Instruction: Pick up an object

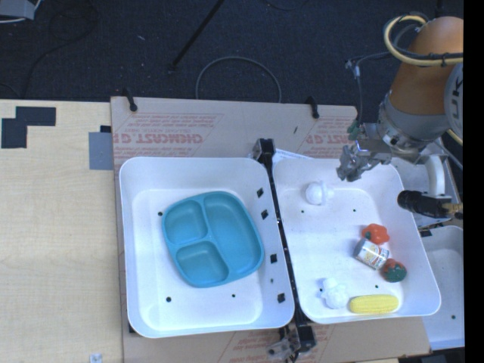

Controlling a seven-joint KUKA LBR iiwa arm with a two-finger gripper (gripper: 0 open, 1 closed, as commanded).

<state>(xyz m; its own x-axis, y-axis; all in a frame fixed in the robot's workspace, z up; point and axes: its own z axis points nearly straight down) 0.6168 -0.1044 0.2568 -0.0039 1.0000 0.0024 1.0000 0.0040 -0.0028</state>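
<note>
Two shallow white bins sit side by side on a cardboard sheet (227, 131) with red printing, which lies on a light wood bench (53, 233). The left bin (144, 308) holds a blue plate (212, 238) with three compartments, lying flat near the bin's middle and turned at a slant. The right bin (325, 225) holds several small things. A small white ball-like piece (315, 193) lies near the far rim, by itself. Toward the right wall a cluster: an orange-red item (376, 234) touching a small can-like object (370, 255) lying tilted on its side, and just beside that a green and red piece (393, 271). At the near rim a white lumpy figure (331, 293) lies just beside a yellow corn cob (373, 304), the cob lengthwise along the rim. The arm (423, 74) comes in from the right, its orange band above the grey wrist. The gripper (354, 169) hangs over the far right corner of the right bin, near the rim, apart from the white ball-like piece and well apart from the cluster. Nothing visible between the fingers; too small and dark to tell whether the claw is open or closed. A black dividing strip (274, 225) runs between the two bins. Dark floor with cables beyond the bench.
</note>
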